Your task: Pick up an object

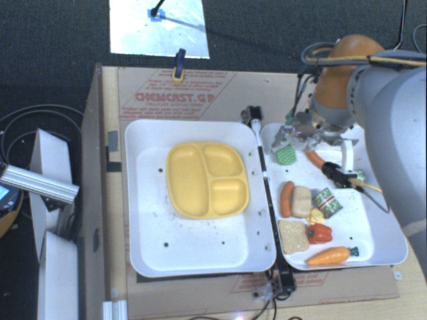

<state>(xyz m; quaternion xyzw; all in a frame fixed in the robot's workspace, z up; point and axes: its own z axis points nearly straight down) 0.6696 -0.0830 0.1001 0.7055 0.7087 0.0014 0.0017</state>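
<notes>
Overhead, tool (288, 141) above green toy (286, 155), right bin (383, 245), grip state unclear.

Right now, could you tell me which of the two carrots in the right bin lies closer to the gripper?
The smaller carrot at the far end of the right bin, just below the gripper. The other carrot, with its green tip, lies along the bin's near edge.

A yellow divided tray (205, 179) is seen in the left bin (143, 245). The gripper (288, 141) is positioned over a green toy (286, 155) at the right bin's (390, 245) far left corner.
</notes>
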